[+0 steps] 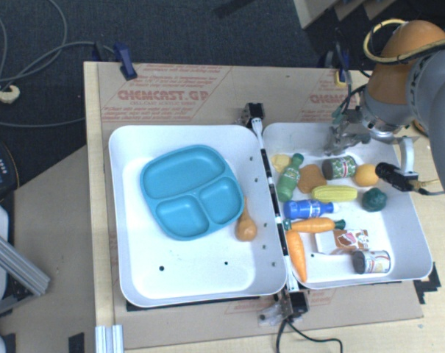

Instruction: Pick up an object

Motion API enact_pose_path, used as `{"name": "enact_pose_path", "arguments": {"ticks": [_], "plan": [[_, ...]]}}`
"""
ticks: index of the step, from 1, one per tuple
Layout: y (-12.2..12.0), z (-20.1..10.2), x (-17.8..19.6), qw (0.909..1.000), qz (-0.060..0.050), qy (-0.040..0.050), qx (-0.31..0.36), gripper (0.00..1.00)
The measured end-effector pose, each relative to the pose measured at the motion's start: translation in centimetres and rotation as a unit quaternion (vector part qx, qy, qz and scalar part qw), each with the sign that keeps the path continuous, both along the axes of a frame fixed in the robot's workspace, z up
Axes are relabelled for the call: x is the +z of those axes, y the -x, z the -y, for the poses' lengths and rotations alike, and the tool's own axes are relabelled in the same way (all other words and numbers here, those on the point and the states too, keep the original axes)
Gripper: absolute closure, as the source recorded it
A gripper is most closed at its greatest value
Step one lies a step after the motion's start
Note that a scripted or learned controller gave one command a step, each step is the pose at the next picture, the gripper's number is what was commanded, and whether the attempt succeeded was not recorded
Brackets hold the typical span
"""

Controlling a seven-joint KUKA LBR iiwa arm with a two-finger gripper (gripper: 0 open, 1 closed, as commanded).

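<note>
My jaws are hanging at the upper right of the frame, over the far end of the right bin, just above a small can. Can't tell their state from here. The can is lying among toy food: orange, corn, blue bottle, carrot. The left bin is holding a blue tray.

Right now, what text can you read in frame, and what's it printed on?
"CHEMCAST GP", red print on the brown board under the bins, behind the left bin.
The same red print, cut off by the arm, behind the right bin: only partly readable.
Smaller red lines around both prints: too blurred to read.
Labels on the can, blue bottle, small carton and jar: too small to read.
</note>
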State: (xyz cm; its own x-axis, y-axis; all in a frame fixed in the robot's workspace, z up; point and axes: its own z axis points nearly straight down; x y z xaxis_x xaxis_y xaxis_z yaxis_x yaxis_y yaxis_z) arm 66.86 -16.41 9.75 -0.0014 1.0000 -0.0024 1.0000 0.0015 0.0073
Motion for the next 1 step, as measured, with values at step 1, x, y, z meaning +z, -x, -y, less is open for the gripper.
{"name": "enact_pose_path", "arguments": {"ticks": [1], "plan": [[-0.06,-5.39,6.94,1.0000,0.001,-0.0013,0.003,1.00]]}}
